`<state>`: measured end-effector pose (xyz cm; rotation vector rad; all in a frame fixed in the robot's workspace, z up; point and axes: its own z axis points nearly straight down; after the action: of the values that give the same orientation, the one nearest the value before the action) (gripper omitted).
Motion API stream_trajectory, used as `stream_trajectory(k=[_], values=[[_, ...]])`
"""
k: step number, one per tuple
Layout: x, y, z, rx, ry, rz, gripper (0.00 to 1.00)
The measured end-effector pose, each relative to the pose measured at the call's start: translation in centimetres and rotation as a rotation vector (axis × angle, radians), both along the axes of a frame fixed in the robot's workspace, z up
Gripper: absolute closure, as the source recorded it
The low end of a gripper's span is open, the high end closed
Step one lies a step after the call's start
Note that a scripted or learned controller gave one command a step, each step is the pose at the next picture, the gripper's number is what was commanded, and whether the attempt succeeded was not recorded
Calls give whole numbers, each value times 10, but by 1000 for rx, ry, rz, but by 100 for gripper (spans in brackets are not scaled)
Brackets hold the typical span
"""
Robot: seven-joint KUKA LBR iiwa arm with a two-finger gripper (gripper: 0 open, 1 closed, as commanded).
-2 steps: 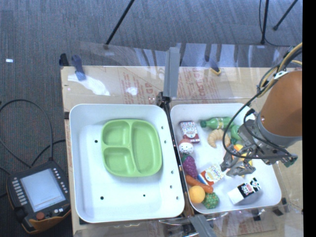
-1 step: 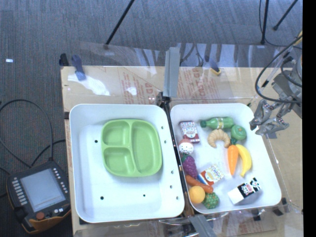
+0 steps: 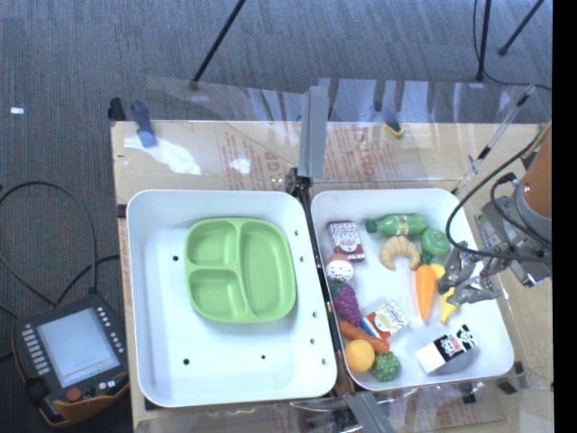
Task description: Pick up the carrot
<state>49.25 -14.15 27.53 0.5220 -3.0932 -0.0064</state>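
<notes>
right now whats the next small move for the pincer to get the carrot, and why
Probably a short shift toward the left bin, then down. The pincer hovers at the right bin's right side, holding nothing, just right of the carrot, which lies lengthwise, tip toward the near edge. A yellow piece sits close by, so centring over the carrot first should avoid grabbing that instead.

A single fixed camera looks down from above the worktop (image 3: 225, 152) at a slant, facing its far edge, where dark carpet (image 3: 90, 43) and tripod legs (image 3: 221, 34) fill the upper part of the frame. It stands far enough back to take in both the left bin (image 3: 144, 242) and the right bin (image 3: 491, 332) whole. The arm (image 3: 532, 206) comes in from the right edge.
</notes>
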Motion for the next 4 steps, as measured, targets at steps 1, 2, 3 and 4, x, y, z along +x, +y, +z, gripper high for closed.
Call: stream_trajectory(k=[1,2,3,4], values=[[-7,96,38,0,-8,396,100],[32,92,-29,5,-4,782,100],[50,51,-35,4,-8,1012,100],[41,5,-164,13,-4,1321,100]])
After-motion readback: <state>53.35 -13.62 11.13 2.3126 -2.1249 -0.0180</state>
